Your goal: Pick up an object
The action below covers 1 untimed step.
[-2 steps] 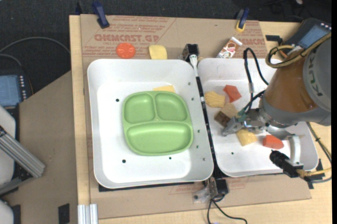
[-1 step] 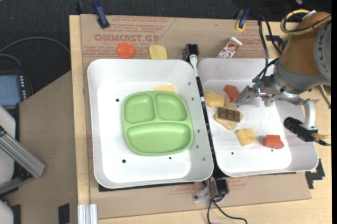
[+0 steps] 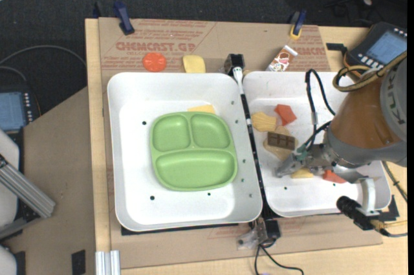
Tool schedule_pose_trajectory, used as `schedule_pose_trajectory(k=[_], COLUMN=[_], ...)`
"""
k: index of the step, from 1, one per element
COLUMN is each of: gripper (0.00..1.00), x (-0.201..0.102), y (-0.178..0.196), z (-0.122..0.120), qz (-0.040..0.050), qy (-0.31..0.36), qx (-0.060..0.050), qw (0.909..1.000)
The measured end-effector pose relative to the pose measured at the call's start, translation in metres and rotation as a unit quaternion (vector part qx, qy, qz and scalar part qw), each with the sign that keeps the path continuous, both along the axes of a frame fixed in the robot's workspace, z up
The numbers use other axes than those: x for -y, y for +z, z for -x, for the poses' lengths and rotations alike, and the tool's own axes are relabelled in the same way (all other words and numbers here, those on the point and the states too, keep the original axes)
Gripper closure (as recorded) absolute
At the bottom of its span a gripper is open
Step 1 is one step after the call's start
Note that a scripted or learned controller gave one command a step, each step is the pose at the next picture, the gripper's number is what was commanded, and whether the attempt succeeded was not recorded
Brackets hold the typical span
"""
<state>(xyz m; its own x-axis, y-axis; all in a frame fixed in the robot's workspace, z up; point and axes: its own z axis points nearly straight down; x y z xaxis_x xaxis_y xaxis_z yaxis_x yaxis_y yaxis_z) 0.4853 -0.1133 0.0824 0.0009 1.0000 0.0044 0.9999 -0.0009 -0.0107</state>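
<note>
The tool (image 3: 292,165) sits low in the right bin (image 3: 284,202), just below the brown chocolate block (image 3: 281,140) — whether it is apart or together I cannot tell. An orange piece (image 3: 285,114) lies above that block.

You see two white bins: the left bin (image 3: 129,157) carries a light green divided plate (image 3: 193,151) with a pale yellow piece (image 3: 202,109) peeking from behind it. In the right bin (image 3: 304,202) you have a red-orange block (image 3: 285,114), a tan-yellow piece (image 3: 262,121) and a dark brown gridded bar (image 3: 281,140). The arm (image 3: 365,121) is grey with an orange band. On the brown bench with red lettering (image 3: 155,45) sit an orange disc (image 3: 154,61), a yellow block (image 3: 193,64) and blue clamps (image 3: 123,17).
</note>
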Motion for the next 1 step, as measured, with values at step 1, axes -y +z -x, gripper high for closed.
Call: schedule_pose_trajectory(k=[1], gripper=[1.0], x=[0.0021], y=[0.0124], z=[-0.0051], qz=[0.0029], qy=[0.0], qx=[0.006], qw=[1.0])
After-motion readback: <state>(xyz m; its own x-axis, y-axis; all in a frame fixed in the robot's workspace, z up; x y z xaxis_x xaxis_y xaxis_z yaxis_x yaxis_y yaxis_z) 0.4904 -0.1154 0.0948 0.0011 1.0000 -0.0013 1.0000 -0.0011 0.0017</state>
